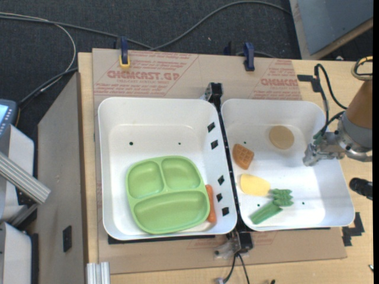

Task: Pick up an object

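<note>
Cardboard-topped bench (pixel 177 70), dark carpet (pixel 148 10) behind, tool (pixel 314 155) at right bin's (pixel 331 215) rim, grip perhaps unreadable

Blue clamps (pixel 248 57) on cardboard (pixel 148 76); cables (pixel 177 37) behind.

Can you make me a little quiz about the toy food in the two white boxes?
1. True or false: the light green plastic plate with three sections lies in the left shallow white bin.
2. Which sits nearest the robot's hand? A. the round tan cookie-shaped toy B. the brown waffle-shaped toy C. the green plastic leafy vegetable toy
3. Fill in: the pale yellow rounded toy lies between the waffle-shaped toy and the ______ toy.

Key: 1 true. 2 A. 3 vegetable.
</note>
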### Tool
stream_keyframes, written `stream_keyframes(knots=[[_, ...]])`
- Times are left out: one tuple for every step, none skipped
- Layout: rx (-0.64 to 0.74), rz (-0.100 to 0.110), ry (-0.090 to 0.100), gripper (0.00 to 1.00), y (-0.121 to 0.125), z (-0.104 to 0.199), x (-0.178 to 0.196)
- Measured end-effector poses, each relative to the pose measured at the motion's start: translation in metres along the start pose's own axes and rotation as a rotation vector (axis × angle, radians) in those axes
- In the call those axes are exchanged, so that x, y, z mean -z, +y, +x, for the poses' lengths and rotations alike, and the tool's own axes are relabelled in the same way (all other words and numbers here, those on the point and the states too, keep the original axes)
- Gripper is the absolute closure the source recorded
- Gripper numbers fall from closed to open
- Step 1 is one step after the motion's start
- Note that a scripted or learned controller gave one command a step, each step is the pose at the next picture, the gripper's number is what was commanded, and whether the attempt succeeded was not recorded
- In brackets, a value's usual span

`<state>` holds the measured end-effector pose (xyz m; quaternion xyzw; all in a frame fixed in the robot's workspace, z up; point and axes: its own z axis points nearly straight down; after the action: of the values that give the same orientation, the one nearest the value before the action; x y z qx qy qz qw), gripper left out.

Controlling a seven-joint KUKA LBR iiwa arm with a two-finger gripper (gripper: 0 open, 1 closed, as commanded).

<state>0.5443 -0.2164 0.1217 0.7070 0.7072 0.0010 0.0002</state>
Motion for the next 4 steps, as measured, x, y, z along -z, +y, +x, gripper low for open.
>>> stream_keyframes(knots=[[0.002, -0.006, -0.004, 1.00, 0.004, 0.003, 0.064], [0.001, -0.003, -0.002, 1.00, 0.005, 0.003, 0.092], [0.006, 0.003, 0.002, 1.00, 0.016, 0.059, 0.085], [0.006, 0.002, 0.002, 1.00, 0.015, 0.112, 0.095]])
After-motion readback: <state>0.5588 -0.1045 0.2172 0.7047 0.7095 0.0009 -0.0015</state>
